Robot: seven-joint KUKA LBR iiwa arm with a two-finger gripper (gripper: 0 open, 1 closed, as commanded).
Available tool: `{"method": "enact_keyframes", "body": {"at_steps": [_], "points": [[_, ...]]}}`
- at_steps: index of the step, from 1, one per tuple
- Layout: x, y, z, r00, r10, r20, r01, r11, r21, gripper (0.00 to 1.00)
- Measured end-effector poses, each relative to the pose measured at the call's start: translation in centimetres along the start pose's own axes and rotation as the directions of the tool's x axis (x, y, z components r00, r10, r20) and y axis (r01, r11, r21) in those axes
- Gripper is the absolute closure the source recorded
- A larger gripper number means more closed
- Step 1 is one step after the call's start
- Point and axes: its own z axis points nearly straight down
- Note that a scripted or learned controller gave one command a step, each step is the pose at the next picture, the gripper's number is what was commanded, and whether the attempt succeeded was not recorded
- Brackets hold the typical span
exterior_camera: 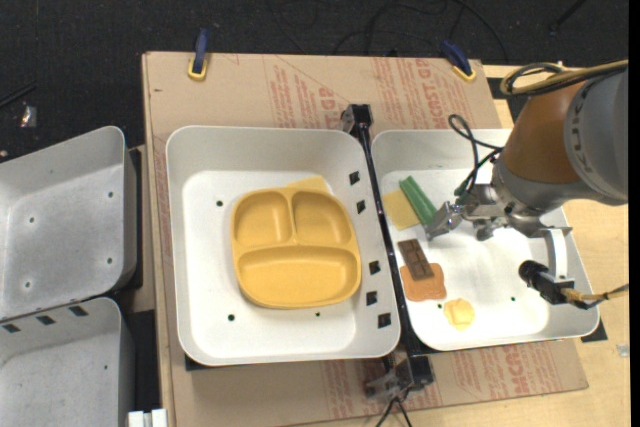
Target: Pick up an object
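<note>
The pincer [436,227] hangs in the right bin [500,320] beside a green stick [417,198] — whether it is parted or closed, I cannot tell.

My arm [560,150] reaches in from the right, its orange band above the grey wrist. The gripper [437,227] angles down and to the left, hanging low, its metal tips close together.

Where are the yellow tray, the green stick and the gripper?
yellow tray [296,248], camera view, divider ridge at its middle.
green stick [418,198], camera view, middle of its length.
gripper [438,224], camera view, at its fingertips.
</note>
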Motion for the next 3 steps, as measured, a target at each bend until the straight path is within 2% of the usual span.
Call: {"method": "enact_keyframes", "body": {"at_steps": [1,2,3], "points": [[0.0,0.1,-1.3,1.0,0.001,0.001,-0.001,1.0,-0.005,1.0],[-0.7,0.6,-7.3,1.0,-0.002,0.003,0.002,1.0,-0.01,1.0],[-1.4,-0.1,-12.4,1.0,0.001,0.003,-0.001,1.0,-0.009,1.0]]}}
